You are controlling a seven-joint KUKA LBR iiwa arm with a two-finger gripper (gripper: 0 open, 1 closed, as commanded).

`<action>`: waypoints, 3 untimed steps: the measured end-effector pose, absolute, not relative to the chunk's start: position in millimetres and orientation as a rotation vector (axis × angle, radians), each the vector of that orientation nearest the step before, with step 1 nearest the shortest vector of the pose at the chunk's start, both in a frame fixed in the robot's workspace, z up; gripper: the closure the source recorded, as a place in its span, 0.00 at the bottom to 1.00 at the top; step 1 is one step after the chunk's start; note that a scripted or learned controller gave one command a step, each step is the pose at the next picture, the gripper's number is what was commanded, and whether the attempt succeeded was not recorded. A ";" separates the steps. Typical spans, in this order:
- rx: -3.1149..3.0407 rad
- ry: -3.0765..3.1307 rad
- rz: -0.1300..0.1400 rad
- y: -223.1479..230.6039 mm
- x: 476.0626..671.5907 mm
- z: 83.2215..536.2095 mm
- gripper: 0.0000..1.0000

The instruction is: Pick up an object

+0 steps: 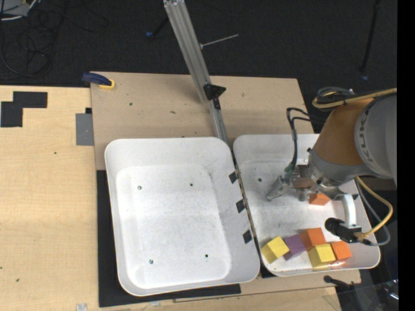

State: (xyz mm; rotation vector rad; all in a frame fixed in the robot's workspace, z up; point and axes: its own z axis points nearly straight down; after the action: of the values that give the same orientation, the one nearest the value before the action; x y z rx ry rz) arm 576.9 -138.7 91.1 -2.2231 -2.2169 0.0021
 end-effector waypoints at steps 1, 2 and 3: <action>-2.230 -2.208 0.002 -140.4 576.1 102.0 1.00; -2.222 -2.224 -0.002 -141.8 584.6 161.2 1.00; -2.223 -2.223 -0.002 -144.6 579.6 205.4 1.00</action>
State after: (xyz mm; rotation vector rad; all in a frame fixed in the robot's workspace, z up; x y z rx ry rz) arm 579.6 -144.6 205.4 -2.2231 -2.2226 -0.0020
